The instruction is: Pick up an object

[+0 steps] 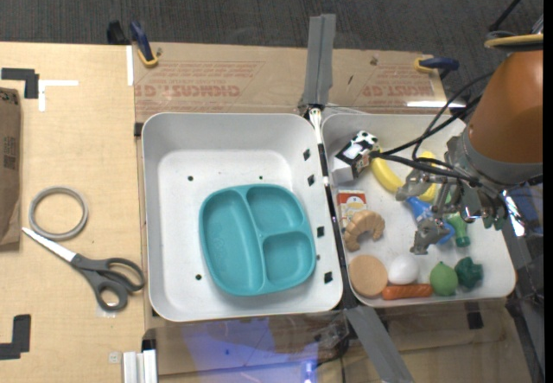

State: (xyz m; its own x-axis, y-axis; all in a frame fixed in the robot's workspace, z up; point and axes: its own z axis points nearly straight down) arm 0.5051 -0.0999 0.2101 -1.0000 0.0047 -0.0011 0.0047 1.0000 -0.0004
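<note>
Jaws poised low over the crowded right bin, nothing seen between them.

Nearest the camera, along the front wall of the right white bin, lie a round tan disc, a thin orange carrot-shaped toy, a small white ball and a green pear-shaped toy — all small, probably light plastic or foam, smooth and apt to roll or slip. Just behind, the jaws hang over a blue plastic piece; I cannot tell how wide they stand. This blue piece looks rigid and light, and is best pinched across its narrow middle. Farther back sits a yellow toy banana — curved, so take it mid-length. The left white bin holds a teal divided plastic tray.
</note>
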